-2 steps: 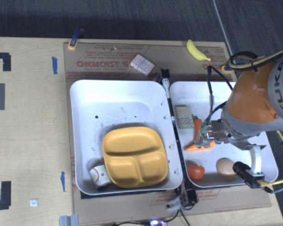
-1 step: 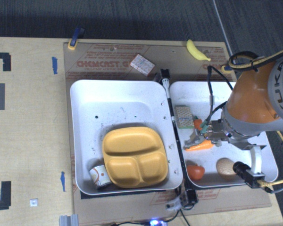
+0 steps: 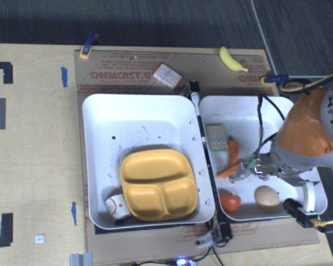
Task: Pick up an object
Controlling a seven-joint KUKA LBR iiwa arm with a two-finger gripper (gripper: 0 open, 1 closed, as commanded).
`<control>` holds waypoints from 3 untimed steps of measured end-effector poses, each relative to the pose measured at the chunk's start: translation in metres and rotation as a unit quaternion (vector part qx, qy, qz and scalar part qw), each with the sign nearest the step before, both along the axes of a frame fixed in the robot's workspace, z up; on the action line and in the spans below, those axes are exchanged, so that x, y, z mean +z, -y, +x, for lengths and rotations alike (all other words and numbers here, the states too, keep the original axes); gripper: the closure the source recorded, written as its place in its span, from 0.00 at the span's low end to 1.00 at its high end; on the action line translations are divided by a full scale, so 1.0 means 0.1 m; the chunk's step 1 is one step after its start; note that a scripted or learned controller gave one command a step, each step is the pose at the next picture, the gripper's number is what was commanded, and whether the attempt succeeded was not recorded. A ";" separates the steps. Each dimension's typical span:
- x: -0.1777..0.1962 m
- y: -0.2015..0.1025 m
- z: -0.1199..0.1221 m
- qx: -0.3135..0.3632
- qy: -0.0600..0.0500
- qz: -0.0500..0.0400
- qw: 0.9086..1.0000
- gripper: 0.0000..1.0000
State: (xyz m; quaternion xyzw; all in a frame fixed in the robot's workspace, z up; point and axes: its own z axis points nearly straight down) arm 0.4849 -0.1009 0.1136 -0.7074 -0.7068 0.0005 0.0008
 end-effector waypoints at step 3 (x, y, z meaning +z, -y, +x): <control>-0.28 -0.09 -0.05 0.000 0.002 0.000 1.000 0.00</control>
